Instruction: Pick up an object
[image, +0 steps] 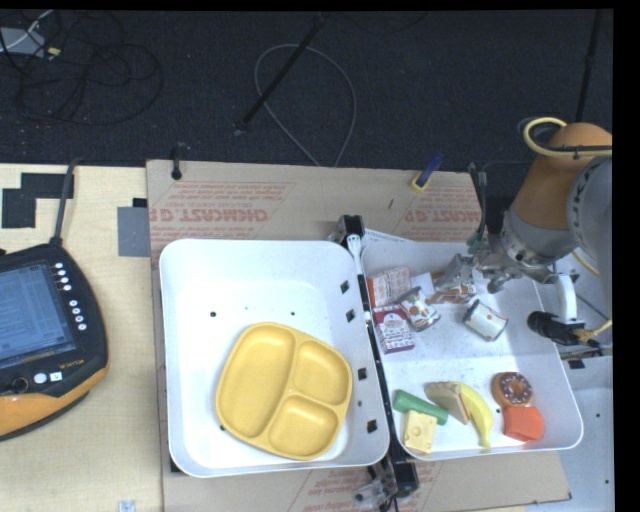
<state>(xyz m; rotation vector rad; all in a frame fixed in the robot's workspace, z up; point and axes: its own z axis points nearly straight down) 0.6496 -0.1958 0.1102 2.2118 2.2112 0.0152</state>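
Observation:
My gripper (466, 270) reaches in from the right and hangs low over the back of the right bin (560, 400). Just under and in front of it lies a small brownish snack packet (456, 293), and a short silver can (485, 320) lies on its side a little to the right. Red-and-white packets (396, 330) sit to the left near the divider, with another one (388, 286) behind. Along the bin's front lie a green piece (418, 404), a cheese wedge (420, 432), a sandwich slice (446, 396), a banana (479, 412), a donut (512, 388) and an orange block (523, 423).
The left bin (200, 290) holds a yellow divided plate (283, 390). A black clip divider (362, 320) joins the two bins. A tablet-like pendant (40, 330) lies at the far left of the bench. Cables run across the dark floor behind.

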